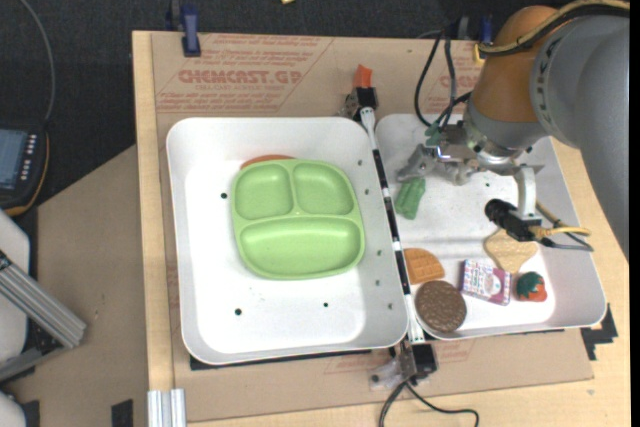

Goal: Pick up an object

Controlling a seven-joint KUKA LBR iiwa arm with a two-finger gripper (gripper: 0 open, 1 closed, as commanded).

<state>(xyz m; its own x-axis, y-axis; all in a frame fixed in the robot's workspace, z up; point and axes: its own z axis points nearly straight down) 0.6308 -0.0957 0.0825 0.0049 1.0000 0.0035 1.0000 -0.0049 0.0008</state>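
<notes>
My gripper [436,171] hangs over the back left part of the right bin [570,215], its two metal fingers spread open with nothing between them. A green stubby object [410,198] lies just below the left fingertip, close to the bin's left wall. Further forward lie an orange waffle-like piece [424,265], a brown round cookie [441,306], a pink carton [485,281], a tan slice [510,251] and a red and green fruit [531,286].
The left bin [200,245] holds a green divided plate [296,218] with an orange edge [268,158] peeking out behind it. A divider rail [385,205] separates the bins. The grey arm [590,75] enters from the right.
</notes>
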